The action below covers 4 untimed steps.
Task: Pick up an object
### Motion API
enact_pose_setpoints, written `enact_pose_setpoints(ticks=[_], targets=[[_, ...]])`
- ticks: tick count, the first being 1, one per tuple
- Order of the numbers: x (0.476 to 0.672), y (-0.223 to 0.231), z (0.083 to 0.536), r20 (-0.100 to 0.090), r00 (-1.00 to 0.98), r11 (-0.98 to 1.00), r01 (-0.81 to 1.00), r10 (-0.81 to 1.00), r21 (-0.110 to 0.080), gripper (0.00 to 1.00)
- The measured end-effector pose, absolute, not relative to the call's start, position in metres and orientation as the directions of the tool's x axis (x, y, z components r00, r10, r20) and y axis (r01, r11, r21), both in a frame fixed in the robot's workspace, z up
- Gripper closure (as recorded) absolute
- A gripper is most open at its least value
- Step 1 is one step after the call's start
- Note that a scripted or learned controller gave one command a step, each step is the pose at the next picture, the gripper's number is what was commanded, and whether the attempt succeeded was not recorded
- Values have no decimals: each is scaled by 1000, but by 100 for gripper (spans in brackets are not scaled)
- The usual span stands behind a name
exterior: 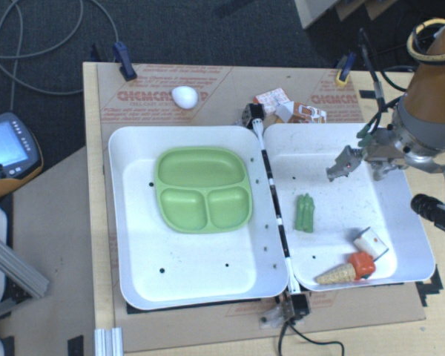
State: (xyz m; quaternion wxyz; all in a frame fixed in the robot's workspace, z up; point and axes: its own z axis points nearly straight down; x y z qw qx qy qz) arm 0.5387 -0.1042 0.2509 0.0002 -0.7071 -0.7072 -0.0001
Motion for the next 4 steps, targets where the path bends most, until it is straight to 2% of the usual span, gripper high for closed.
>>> enact_pose_setpoints(ticks=[1,2,3,4], targets=[[563,-76,184,1,0,0,1000,1000,-2,0],[546,-92,84,0,1,-1,1000,1000,0,0],[532,-93,84,1,1,-1,1000,1000,-2,0],[532,-93,94,1,2,-2,1000,1000,-1,100]])
